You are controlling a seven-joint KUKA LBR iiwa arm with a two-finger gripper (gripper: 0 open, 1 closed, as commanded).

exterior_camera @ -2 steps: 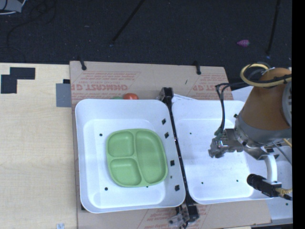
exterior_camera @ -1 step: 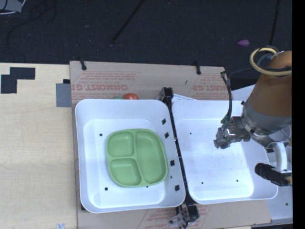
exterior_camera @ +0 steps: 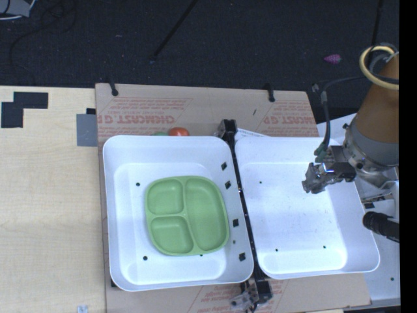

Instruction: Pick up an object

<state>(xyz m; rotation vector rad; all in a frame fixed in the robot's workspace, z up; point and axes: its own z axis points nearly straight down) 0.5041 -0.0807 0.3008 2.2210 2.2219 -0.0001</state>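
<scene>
A light green divided plate (exterior_camera: 187,214) lies flat in the left bin (exterior_camera: 124,175), filling much of its floor. My gripper (exterior_camera: 315,180) hangs over the right bin (exterior_camera: 293,253), near that bin's right side and far from the plate. Nothing shows in the gripper. The arm, with its orange band (exterior_camera: 381,109), comes in from the right edge.
A small red-orange object (exterior_camera: 178,132) with a bit of green beside it peeks out behind the left bin's back wall. A black divider (exterior_camera: 236,194) with clips runs between the two bins. Cardboard (exterior_camera: 195,113) lies under both bins, and pale wood bench lies to the left.
</scene>
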